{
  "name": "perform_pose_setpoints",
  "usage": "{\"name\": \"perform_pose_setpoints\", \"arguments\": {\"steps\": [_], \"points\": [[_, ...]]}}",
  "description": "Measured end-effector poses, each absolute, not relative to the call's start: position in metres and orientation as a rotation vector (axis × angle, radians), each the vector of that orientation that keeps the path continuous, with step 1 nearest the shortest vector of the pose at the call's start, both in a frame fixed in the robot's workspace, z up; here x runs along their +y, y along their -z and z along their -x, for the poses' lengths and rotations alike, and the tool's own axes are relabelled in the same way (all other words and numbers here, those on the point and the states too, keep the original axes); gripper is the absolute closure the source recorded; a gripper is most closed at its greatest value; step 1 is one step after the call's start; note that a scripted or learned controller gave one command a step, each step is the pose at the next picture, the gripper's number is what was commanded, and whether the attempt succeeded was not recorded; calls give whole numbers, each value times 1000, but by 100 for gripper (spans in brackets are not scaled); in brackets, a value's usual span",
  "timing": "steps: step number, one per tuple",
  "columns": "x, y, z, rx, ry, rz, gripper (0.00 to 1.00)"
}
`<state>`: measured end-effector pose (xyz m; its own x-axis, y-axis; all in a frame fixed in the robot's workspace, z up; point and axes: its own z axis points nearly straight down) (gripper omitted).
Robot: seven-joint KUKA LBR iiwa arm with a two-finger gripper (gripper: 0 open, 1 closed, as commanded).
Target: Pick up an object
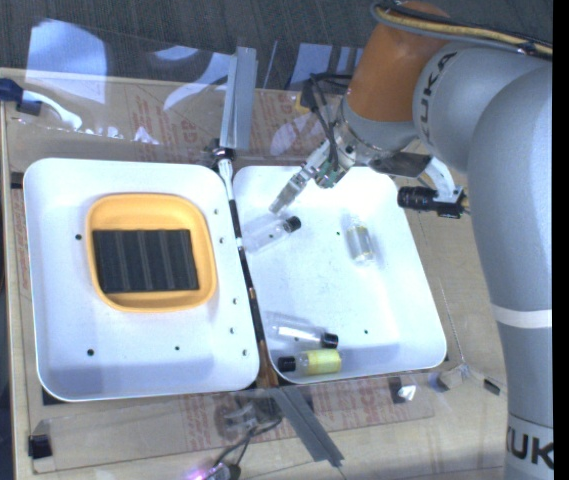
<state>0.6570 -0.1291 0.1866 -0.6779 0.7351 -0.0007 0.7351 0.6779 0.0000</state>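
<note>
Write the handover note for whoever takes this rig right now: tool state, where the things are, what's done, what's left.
Tool: low over the upper left of the right bin, nothing seen between its fingers.
Right bin: clear vial with a black cap just below the tool; small clear bottle mid-bin; clear tube and yellow bottle with a black cap by the near edge.
Left bin: yellow tray holding a dark ridged insert.
Done: no pick.
Left: grasp and lift one object; the capped vial is nearest.

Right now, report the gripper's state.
Gripper: cannot be told from this view; it hangs over the right bin, just above a clear vial.
</note>
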Motion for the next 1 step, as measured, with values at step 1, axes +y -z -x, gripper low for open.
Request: {"name": "perform_pose_setpoints", "arguments": {"steps": [1], "points": [[-179, -92, -645, 2897, 0, -1226, 0]]}}
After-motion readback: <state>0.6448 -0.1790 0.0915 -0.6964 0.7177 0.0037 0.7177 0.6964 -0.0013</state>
